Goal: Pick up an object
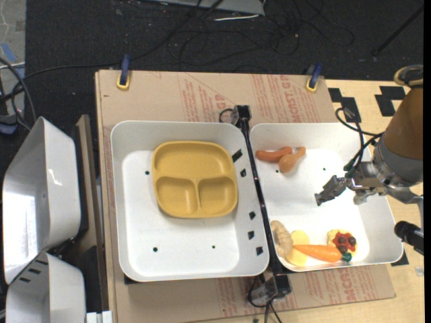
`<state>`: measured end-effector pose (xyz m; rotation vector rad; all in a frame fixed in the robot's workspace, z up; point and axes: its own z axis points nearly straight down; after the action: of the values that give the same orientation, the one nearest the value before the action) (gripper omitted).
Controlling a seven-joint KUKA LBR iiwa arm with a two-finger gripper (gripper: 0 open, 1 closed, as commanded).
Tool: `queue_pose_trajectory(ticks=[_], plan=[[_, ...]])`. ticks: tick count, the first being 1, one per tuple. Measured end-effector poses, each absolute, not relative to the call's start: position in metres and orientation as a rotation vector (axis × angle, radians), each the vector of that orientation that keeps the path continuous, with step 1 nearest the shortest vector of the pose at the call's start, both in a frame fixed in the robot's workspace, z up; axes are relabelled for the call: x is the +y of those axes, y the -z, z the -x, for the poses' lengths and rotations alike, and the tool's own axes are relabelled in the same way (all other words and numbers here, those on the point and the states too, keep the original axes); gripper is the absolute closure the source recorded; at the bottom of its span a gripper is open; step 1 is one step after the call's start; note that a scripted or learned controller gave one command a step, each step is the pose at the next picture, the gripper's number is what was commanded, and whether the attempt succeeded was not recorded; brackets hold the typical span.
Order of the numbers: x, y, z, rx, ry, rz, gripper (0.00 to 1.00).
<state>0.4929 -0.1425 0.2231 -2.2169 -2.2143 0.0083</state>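
A miss looks likely here: the dark two-finger gripper (330, 190) is hung over bare floor of the right white bin (316, 173), nothing pinched; spread or pressed together can't be told.

Counted:
- one red sausage (274, 155)
- one tan drumstick (290, 160)
- one orange carrot (316, 252)
- one beige lump (281, 237)
- one yellow round piece (300, 237)
- one red-and-yellow piece (343, 240)
- one yellow divided plate (195, 178) in the left white bin (131, 200)

Bright, even light is falling from above, so the two white bins (135, 180) are glowing almost without detail, and glare is washing out the white container (40, 187) at the left edge. The floor beyond the far edge of the bench (202, 93) is staying very dark. Shadows are lying soft and short, and the arm (411, 140) at the right edge is looking slightly blurred.
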Motion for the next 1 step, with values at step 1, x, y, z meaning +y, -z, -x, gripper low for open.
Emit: queue_pose_trajectory(ticks=[1], plan=[[-0.1424, -0.2269, -0.495, -2.222, -0.001, 2.22, 0.0]])
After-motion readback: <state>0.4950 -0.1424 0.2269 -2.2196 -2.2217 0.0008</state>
